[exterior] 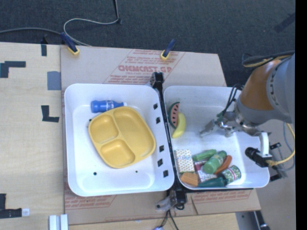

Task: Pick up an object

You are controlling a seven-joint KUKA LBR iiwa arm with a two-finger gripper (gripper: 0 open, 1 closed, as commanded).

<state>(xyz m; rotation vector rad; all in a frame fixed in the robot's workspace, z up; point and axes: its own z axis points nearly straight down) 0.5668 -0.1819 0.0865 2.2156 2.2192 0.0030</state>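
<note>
**Two white bins, and the pincer is over the right one**

Two white bins sit side by side on a brown cardboard sheet (139,68) on the surface. The left bin (76,176) has a yellow plate (122,136) with three parts in it. A blue bottle (106,105) lies on its side just behind the plate, touching its back edge.

The right bin (201,94) holds the toy food. A watermelon slice (174,113) and a banana (179,126) lie close together near the bin's left wall. At the front of the bin is a crowded pile: a small checked packet (184,160), a green pickle shape (204,155), a green bottle (213,162), an orange carrot (223,163), a little can with a red and green label (232,173) and an orange piece (190,178) at the front edge. They touch each other.

The grey arm (268,92) with its orange band comes in from the right. The pincer (211,127) is in the middle of the right bin, above the bare white floor. It is behind the pile and to the right of the banana, apart from both. Its two thin fingers are spread open, and nothing is between them.

Two yellow clamps (72,48) grip the back edge of the cardboard. A thin cable (91,20) curls on the dark carpet behind.
</note>
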